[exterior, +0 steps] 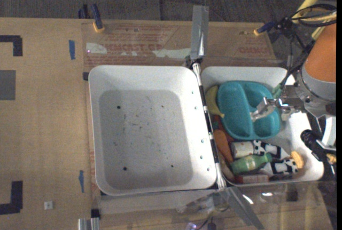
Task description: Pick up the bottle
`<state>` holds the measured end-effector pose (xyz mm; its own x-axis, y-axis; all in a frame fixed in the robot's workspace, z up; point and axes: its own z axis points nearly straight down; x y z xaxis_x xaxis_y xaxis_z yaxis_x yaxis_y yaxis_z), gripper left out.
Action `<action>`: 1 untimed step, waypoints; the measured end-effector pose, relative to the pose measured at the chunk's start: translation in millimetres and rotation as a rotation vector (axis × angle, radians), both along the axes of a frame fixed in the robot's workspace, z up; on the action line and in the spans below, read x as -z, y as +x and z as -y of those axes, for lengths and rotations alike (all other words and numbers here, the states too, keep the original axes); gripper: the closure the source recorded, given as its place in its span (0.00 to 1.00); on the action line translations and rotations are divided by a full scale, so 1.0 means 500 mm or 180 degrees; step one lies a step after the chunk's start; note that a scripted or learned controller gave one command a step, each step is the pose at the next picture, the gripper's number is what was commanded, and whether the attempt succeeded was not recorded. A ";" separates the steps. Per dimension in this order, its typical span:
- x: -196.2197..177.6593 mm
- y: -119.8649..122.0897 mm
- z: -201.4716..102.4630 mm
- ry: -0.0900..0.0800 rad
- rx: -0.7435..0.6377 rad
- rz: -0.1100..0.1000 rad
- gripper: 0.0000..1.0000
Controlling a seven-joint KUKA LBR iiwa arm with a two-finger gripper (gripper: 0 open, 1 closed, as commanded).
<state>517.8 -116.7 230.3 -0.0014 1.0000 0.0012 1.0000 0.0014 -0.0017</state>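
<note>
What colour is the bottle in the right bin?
Green, with a lighter cap end; the bottle shows in the camera view.

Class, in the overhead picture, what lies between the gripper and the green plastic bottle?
In the camera view, between gripper and green plastic bottle lie the teal divided plate's lower part and a white jar.

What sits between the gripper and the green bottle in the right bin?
Nothing visible covers the green plastic bottle; it lies exposed near the right bin's front. The gripper hangs over the teal divided plate, behind the bottle. A small white jar and black-and-white toy cow crowd its back side.
</note>
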 end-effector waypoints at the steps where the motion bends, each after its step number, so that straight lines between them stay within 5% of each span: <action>1: 0.056 -0.018 0.138 -0.0001 -0.0033 0.0001 0.00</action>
<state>508.6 -185.9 202.4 -0.0117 0.9999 0.0010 0.9999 0.0117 -0.0016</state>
